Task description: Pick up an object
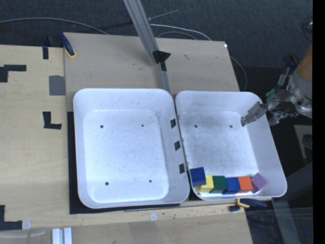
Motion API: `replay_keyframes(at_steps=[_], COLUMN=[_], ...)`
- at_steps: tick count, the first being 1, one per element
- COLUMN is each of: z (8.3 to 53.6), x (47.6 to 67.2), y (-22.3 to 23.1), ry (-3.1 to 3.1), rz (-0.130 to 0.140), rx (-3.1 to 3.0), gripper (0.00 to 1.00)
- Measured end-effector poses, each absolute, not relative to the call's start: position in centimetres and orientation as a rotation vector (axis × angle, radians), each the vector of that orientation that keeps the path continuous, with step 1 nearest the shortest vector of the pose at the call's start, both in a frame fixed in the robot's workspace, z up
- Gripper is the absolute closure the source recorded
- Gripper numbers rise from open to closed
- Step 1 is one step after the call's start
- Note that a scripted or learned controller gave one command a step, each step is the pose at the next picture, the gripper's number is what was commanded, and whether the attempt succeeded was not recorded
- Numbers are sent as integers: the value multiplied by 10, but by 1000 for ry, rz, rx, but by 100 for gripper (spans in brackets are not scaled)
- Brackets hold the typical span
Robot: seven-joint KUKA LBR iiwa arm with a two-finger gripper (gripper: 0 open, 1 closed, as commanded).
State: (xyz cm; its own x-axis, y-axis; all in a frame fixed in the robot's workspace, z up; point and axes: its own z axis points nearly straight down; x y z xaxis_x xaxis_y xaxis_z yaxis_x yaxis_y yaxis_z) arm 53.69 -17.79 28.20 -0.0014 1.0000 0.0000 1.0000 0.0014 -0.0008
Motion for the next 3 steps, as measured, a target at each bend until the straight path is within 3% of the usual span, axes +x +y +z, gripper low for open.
replay_keyframes(at_steps=[1, 2, 3], z=[326, 493, 499], x=[579, 576, 576], y=[-117, -88, -88], ry=[-2234, -2230, -2227], rz=[-7, -8, 2], rx=[-2213, -2223, -2220], gripper=[0, 0, 100])
